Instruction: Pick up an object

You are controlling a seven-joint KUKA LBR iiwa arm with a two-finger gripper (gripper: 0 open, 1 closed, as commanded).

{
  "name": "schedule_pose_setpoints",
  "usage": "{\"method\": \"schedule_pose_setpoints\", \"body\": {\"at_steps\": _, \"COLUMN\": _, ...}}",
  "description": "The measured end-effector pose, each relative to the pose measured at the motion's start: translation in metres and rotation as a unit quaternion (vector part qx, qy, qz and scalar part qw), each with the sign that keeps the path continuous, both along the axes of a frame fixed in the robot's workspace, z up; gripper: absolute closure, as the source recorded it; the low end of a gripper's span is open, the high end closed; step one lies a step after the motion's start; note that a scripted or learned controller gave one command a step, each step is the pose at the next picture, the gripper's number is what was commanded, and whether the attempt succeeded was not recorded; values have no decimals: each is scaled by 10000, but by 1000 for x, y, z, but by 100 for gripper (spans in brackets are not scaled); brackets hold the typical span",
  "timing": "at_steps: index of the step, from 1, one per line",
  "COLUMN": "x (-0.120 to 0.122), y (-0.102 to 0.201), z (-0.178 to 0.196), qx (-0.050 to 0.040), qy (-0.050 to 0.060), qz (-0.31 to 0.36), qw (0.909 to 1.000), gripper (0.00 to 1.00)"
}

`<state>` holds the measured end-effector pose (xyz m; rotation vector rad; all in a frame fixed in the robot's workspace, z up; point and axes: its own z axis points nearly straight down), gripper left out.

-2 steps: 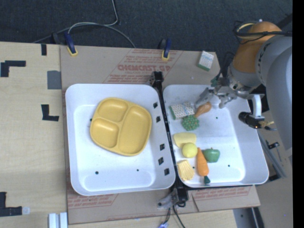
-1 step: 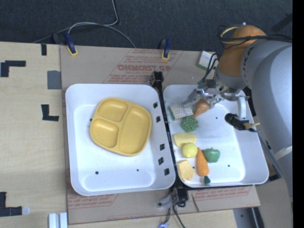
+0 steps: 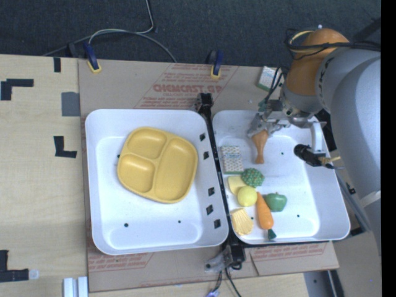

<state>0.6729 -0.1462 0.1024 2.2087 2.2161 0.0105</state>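
2 white bins are sitting side by side on the bench: the left bin (image 3: 102,228) and the right bin (image 3: 322,218). The left one is holding 1 yellow divided plate (image 3: 157,164). The right one is holding 8 small items: 1 drumstick (image 3: 260,144), 1 patterned packet (image 3: 232,158), 1 broccoli (image 3: 252,177), 1 lemon (image 3: 247,196), 1 green pepper (image 3: 276,202), 1 carrot (image 3: 265,212) and 2 pale yellow pieces (image 3: 242,221). 2 clamps (image 3: 92,59) are gripping the far edge.
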Motion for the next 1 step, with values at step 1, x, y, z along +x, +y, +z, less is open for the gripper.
{"method": "schedule_pose_setpoints", "body": {"at_steps": 1, "x": -10, "y": 38, "z": 39, "qx": 25, "qy": 68, "qz": -4, "qw": 10000, "gripper": 100}}
